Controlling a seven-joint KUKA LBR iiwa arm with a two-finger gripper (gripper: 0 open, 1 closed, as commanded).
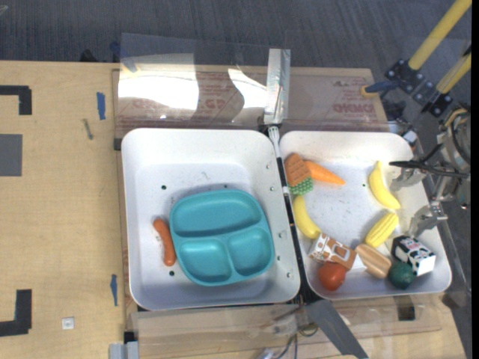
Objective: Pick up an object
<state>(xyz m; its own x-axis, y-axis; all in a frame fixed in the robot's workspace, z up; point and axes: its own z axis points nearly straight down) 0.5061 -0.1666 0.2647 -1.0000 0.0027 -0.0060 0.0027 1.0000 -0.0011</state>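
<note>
The right bin (352,139) holds several toy foods: a carrot (323,173) next to a waffle-patterned piece (297,170), a banana (382,187), a second yellow piece (303,217) along the left wall, a corn cob (380,229), a small carton (332,250), a tomato (331,276), a bread roll (373,260), a black-and-white block (414,253) and a green ball (401,276). My gripper (431,193) hovers at the bin's right rim, beside the banana and above the block, with nothing visibly in it.
The left bin (150,155) holds a teal divided plate (219,238) and a red sausage (165,241) to its left. A clear sheet and a metal bracket (275,88) stand behind the bins. Yellow-handled clamps (426,58) sit at the back right.
</note>
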